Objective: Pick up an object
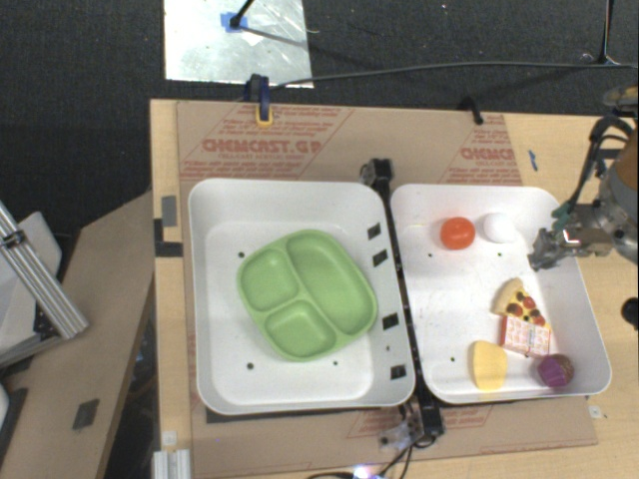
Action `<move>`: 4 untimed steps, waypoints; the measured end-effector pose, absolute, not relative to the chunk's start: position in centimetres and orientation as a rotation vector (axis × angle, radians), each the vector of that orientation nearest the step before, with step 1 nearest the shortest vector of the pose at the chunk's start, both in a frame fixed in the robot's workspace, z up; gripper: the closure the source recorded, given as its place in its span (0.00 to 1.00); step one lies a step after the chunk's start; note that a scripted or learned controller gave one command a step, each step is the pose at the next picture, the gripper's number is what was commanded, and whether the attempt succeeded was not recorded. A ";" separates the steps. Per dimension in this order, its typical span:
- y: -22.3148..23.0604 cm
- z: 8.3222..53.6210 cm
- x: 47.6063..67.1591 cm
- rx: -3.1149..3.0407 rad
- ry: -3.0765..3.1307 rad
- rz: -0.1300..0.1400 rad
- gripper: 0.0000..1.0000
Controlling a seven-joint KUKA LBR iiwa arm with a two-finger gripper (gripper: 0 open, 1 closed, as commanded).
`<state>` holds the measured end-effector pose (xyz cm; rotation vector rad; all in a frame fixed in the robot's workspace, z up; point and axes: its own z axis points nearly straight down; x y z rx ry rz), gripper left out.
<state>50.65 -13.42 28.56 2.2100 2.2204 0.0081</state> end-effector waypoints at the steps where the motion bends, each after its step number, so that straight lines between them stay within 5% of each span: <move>1: -9.1 26.9 51.6 2.212 2.230 0.003 1.00; 4: 6.5 23.9 56.0 2.211 2.232 0.003 1.00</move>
